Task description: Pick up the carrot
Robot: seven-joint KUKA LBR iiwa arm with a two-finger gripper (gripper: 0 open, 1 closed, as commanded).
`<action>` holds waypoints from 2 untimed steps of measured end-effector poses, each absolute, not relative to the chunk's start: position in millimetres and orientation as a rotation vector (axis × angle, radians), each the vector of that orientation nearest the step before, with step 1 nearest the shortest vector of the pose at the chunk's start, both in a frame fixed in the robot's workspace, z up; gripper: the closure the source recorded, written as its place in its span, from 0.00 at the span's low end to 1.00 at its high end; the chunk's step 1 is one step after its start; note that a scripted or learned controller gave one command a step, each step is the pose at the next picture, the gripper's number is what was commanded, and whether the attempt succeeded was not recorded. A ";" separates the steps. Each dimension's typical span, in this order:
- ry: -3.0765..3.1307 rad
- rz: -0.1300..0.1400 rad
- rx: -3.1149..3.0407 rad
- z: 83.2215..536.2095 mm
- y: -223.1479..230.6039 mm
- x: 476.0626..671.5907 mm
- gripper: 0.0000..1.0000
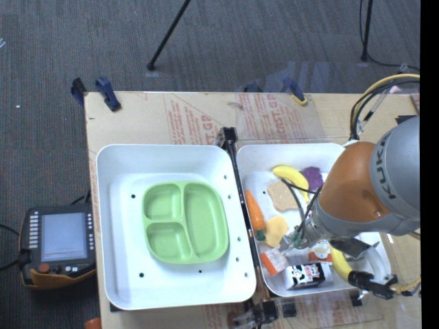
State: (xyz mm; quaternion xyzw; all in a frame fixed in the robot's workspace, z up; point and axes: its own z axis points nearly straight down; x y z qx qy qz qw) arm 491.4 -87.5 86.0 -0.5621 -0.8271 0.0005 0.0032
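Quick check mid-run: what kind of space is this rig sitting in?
Probably a robotics lab or test cell, not a kitchen: a teach pendant rests beside the bench, tripod legs stand on grey carpet, and the white bins hold toy food such as the carrot.

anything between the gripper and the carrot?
The carrot lies along the right bin's left wall. The gripper sits low and to its right, with a yellow cheese-like piece between them, close beside the carrot's lower end. Above the carrot, nothing visible blocks.
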 end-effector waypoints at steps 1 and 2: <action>-2.885 0.000 -1.233 86.5 -102.3 475.2 1.00; -2.897 -0.006 -1.240 89.0 -102.6 479.6 0.00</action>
